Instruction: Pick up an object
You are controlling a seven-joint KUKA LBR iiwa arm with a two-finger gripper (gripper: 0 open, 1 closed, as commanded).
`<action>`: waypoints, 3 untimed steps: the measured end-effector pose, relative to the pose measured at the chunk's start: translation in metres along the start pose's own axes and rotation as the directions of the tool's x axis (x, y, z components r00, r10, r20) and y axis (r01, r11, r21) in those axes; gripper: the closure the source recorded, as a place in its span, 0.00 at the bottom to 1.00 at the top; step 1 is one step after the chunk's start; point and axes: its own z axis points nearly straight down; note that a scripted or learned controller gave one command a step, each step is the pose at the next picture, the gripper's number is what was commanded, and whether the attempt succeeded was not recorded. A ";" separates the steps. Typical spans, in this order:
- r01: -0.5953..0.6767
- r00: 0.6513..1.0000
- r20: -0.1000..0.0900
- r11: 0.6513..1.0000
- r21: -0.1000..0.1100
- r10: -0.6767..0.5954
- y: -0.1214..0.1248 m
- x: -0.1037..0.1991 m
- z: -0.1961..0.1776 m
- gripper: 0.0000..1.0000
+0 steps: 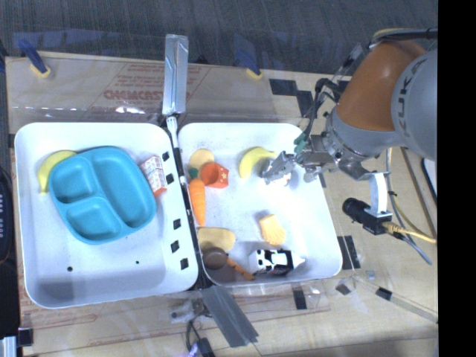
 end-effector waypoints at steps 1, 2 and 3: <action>0.079 0.997 -0.003 0.997 0.009 -0.079 -0.034 0.007 0.132 0.00; 0.084 0.996 0.000 0.996 0.001 -0.084 -0.031 0.006 0.118 1.00; 0.084 0.996 0.001 0.996 0.001 -0.084 -0.031 0.006 0.118 0.00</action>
